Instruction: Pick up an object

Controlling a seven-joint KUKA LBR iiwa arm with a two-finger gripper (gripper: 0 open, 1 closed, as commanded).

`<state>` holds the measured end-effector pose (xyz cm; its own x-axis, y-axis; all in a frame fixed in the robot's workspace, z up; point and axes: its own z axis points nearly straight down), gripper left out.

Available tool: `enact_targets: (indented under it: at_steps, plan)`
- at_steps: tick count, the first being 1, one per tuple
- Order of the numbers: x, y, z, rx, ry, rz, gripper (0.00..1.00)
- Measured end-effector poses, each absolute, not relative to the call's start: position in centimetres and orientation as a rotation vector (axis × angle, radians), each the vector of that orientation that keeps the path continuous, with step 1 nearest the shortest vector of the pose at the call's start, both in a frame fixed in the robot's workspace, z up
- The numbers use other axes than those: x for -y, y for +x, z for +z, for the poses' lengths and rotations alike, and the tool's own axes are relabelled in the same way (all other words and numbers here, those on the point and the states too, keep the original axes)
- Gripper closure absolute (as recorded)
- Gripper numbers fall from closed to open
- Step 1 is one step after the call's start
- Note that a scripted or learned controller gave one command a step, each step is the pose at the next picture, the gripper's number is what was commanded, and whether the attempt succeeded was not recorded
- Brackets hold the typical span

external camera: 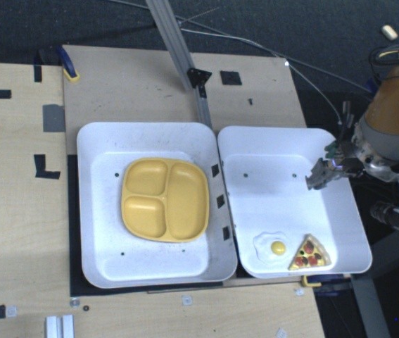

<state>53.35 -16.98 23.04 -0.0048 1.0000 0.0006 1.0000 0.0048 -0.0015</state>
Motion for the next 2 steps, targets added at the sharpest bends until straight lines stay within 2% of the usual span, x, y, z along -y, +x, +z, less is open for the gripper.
enact_targets:
  at_steps: [1, 2]
  plan:
    - [11.8, 53.0, 22.2, 2.225, -2.214, 0.002, 1.0]
    - [6.8, 53.6, 23.2, 2.228, -2.213, -0.001, 1.0]
